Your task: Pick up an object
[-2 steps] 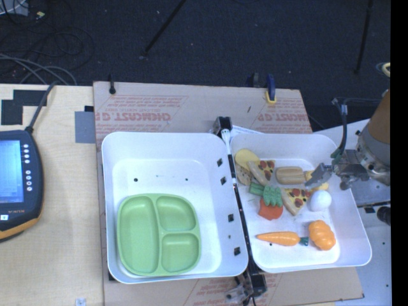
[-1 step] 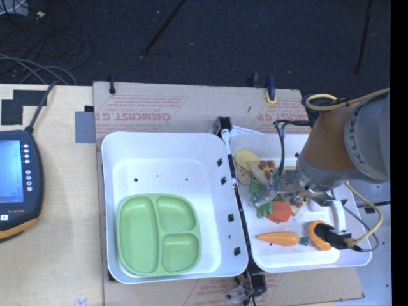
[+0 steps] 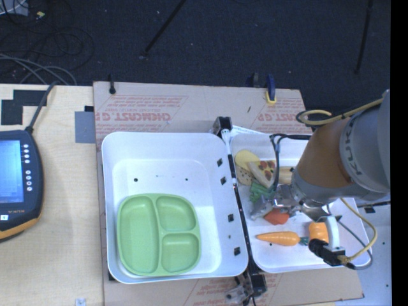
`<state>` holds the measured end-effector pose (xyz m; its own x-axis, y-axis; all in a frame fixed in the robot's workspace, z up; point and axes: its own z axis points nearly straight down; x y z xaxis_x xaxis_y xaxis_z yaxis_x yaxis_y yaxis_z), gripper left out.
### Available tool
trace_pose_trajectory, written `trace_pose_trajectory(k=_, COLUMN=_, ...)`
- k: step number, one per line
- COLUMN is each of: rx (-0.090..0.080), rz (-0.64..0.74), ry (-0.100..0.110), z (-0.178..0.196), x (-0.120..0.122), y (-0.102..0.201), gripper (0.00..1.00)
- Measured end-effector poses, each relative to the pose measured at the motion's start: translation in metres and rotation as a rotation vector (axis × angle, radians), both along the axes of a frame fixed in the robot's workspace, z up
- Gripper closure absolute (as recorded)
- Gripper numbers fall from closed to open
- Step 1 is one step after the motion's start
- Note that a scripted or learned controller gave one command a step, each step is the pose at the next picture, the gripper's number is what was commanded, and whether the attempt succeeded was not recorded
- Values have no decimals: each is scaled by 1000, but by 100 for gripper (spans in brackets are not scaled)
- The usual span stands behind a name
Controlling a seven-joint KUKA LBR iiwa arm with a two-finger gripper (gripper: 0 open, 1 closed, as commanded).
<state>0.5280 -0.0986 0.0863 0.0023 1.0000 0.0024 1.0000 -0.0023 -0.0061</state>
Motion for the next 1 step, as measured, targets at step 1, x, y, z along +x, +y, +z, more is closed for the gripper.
trace_pose_trajectory(k=1, rx=0, rz=-5, ry=-2, z=12, x=2, y=-2, gripper=100)
